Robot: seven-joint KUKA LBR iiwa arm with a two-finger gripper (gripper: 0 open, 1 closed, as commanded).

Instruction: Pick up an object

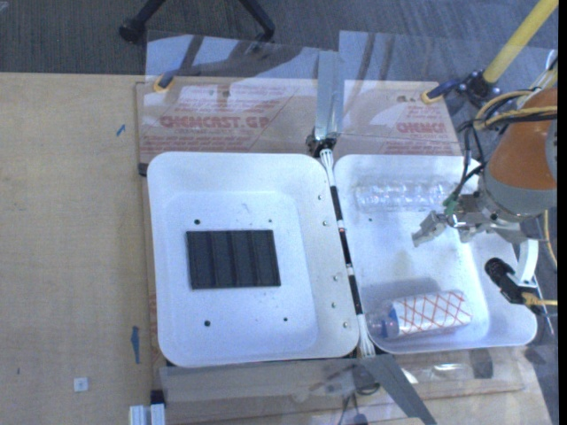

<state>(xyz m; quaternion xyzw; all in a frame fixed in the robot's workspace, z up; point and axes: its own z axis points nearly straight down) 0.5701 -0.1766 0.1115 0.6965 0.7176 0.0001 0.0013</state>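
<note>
The right bin (381,246) holds two things. A clear plastic bottle (403,193) lies on its side along the back wall. A bottle with a white label crossed by red lines (427,313) lies at the front, cap to the left. My gripper (443,225) hangs over the right half of this bin, just in front of the clear bottle's right end and apart from the labelled bottle. Nothing shows in its grasp. In the left bin (168,193) a dark ridged rectangular block (232,258) lies flat near the middle.
The arm's orange band (530,153) and grey wrist lean in over the right bin's right rim, with cables and a yellow rod (524,29) behind. A black part (501,282) hangs by the right rim. Clear plastic sheets (230,118) stand behind both bins.
</note>
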